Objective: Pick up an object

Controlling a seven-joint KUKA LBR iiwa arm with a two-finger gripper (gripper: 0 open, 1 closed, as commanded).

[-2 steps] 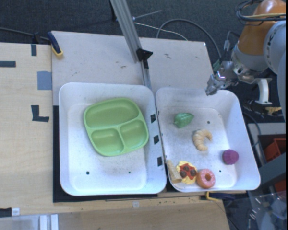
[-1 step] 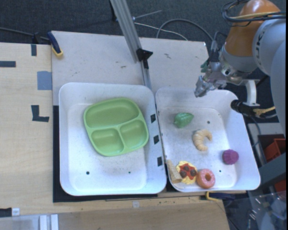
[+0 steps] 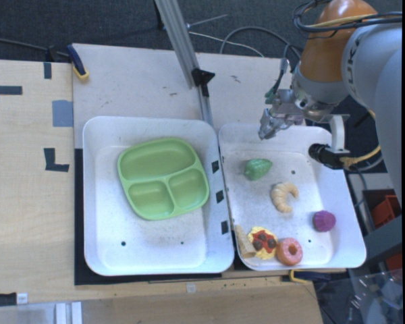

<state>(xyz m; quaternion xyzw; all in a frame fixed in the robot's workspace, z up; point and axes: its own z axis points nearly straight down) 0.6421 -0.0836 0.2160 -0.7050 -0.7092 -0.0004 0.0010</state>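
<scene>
My gripper [image 3: 268,129] hangs over the far edge of the right bin [image 3: 343,245], with nothing between its fingers. The bin holds a green leafy piece [image 3: 257,169] just below the gripper, then a pale croissant [image 3: 283,196], a purple ball [image 3: 324,220], a pizza slice [image 3: 258,241] and a pink-frosted donut [image 3: 289,251] near the front. The green piece lies closest to the gripper, a short way toward the front.
The left bin [image 3: 101,235] holds a green divided tray [image 3: 163,177]. A metal pole [image 3: 179,32] slants down to the gap between the bins. The arm's orange and grey body fills the upper right.
</scene>
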